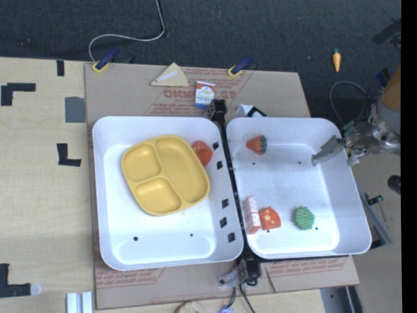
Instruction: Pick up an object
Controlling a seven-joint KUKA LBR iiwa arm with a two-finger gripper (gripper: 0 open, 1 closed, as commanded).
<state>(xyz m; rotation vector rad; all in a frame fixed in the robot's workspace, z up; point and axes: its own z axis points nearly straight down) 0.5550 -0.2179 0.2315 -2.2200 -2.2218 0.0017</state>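
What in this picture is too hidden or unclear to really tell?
- Hand: small and grey at the right bin's edge in the camera view; whether it is open or shut cannot be told.
- Orange object: partly covered by the yellow divided plate in the left bin.
- Small box above the bins: print too small to read.

Can't really make out the gripper [326,154] at the right rim of the right bin [345,175], too small and blurry to tell open or closed. Arm [391,109] cut off by the right edge. Orange thing [204,152] half tucked behind the yellow divided plate [165,175], so no idea what it is. Print on the little carton [204,95] up top way too tiny to read. Same for the box [251,214] by the divider.
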